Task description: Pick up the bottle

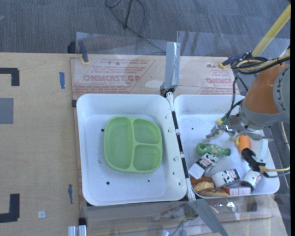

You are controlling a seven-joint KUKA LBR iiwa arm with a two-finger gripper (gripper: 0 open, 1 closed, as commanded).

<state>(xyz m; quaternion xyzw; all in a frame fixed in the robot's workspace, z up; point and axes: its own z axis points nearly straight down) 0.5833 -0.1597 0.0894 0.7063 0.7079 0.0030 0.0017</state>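
Viewing remotely. Grey carpet [207, 18] is showing beyond the far edge, with dark cables [122, 11] trailing across it. The plywood counter [37, 138] is carrying strips of blue tape [61, 80] and a clear sheet with red print [113, 73] behind the bins.

The left bin [87, 184] and the right bin [198, 108] are sitting side by side, rims touching. The arm [265, 94] is reaching in over the right bin. A green divided plate [132, 144] is lying flat in the middle of the left bin.

The end effector [222, 130] is hanging over the middle of the right bin; I cannot tell whether it is apart or together.

The bottle [212, 149], green, is lying on its side on the right bin's floor with its cap pointing right. It is sitting near the end effector, on the side nearer the camera, and appears apart from it.

Small printed cartons [206, 161] are crowding the bin's near corner just beside the bottle. An orange item [243, 141] is lying to the bottle's right.
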